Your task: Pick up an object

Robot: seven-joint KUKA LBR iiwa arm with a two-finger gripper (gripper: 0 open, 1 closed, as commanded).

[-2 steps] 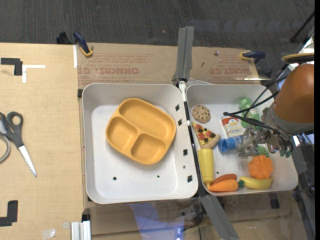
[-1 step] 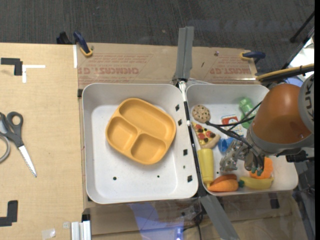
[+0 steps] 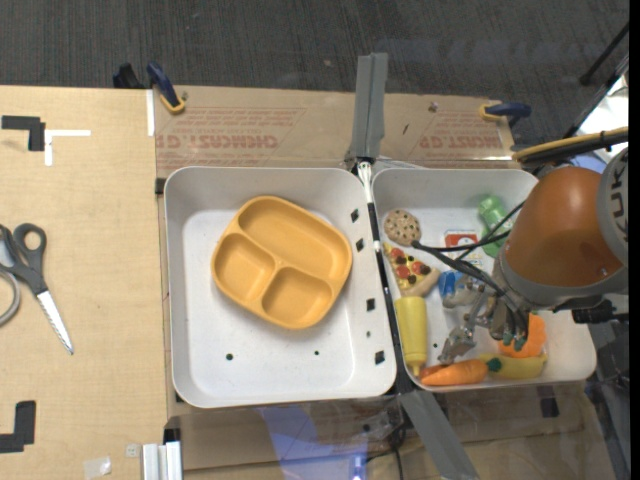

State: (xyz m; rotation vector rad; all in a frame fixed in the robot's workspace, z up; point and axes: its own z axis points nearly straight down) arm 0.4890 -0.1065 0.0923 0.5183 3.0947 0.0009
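My gripper [image 3: 468, 330] is low inside the right bin [image 3: 440, 183], under the orange wrist band [image 3: 565, 230]. Around it lie small toy foods. A yellow corn-like piece [image 3: 411, 330] lies to its left and a carrot [image 3: 455, 373] just below it. An orange piece [image 3: 527, 336] and a yellow piece [image 3: 522, 366] sit to its right. A small blue item [image 3: 447, 286] is right above it. Nothing shows held in the gripper. The arm hides part of the bin's right side.
The right bin also holds a cookie [image 3: 403, 226], a pizza slice [image 3: 410, 266], a red-and-white piece [image 3: 460, 240] and a green piece [image 3: 492, 213]. A yellow divided plate [image 3: 282, 261] lies in the left bin [image 3: 190, 298]. Scissors [image 3: 35, 278] lie on the bench at far left.
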